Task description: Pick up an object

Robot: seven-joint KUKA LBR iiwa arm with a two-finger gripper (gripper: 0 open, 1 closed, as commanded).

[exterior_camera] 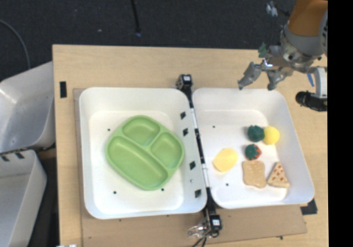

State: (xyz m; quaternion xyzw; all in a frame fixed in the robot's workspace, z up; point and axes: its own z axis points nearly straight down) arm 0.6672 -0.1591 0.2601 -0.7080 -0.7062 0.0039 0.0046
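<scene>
An orange band tops the grey wrist, with cables looping above the metallic grey end effector (259,79).

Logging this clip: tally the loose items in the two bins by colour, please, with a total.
Green: 1, the divided plate in the left bin
Yellow: 2, a round piece and a small ball, right bin
Dark green: 1
Red and green: 1
Tan: 1, a toast slice
Orange with red spots: 1, a pizza wedge
Total: 7
</scene>
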